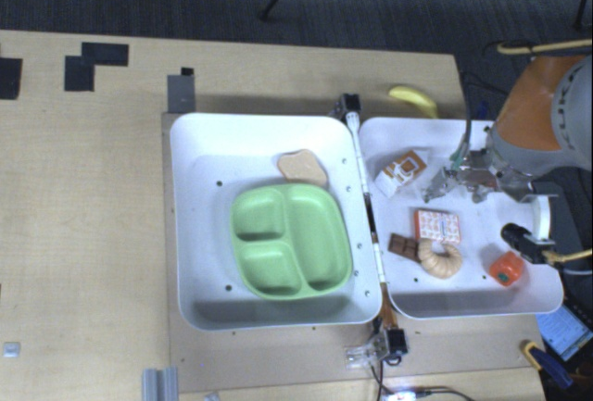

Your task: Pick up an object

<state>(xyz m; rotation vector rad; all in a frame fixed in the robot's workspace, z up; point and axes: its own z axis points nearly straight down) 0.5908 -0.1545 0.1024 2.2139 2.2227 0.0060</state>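
My gripper (455,190) hangs over the middle of the right bin (547,297), open, with nothing between its fingers. Just left of it lies a small brown and white packet (402,169). Below it sits a red and white patterned card (437,226), with a brown chocolate piece (402,247) and a tan doughnut (440,260) further toward the front. An orange-red block (506,270) rests at the bin's front right. In the left bin (190,205), a green divided plate (289,238) lies beside a tan bread slice (303,167).
A yellow banana (413,99) lies on the bench behind the right bin. The grey and orange arm (542,117) comes in over the right bin's far right corner. Dark markers (93,64) sit on the bench at far left.
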